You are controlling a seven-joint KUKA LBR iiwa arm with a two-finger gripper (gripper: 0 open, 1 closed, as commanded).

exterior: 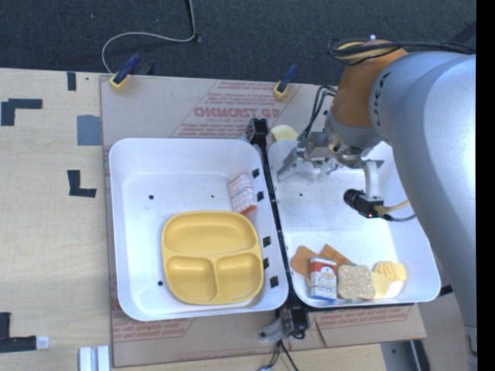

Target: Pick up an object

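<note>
**Desk:** From the left, what do you have, operator?

**Bench:** In the left bin [124,207] you have a yellow divided tray [213,257] lying flat near the front. A small red-and-white packet [242,193] lies against the bin's right wall. The tray looks stiff and light, but it is broad and slick, so it is a poor thing to pinch. The packet looks light and likely crushable. If you choose it, take it across its narrow sides.

**Desk:** And past the divider?

**Bench:** A pale yellow object [284,133] sits at the far left corner of the right bin [418,246], just beside the gripper [317,159]. The gripper hangs over that bin's far end, and you cannot tell from this angle whether it is apart or together. Nothing is seen in its grasp.

**Desk:** Your likeliest pick?

**Bench:** A row lies along the front wall, well apart from the gripper: orange crackers [305,257], a red-and-white carton [322,278], a bread slice [356,282] and a yellow ridged piece [389,277]. The carton looks the firmest, so grip its two flat faces. Its neighbours touch it, which leaves you little room on either side.
</note>
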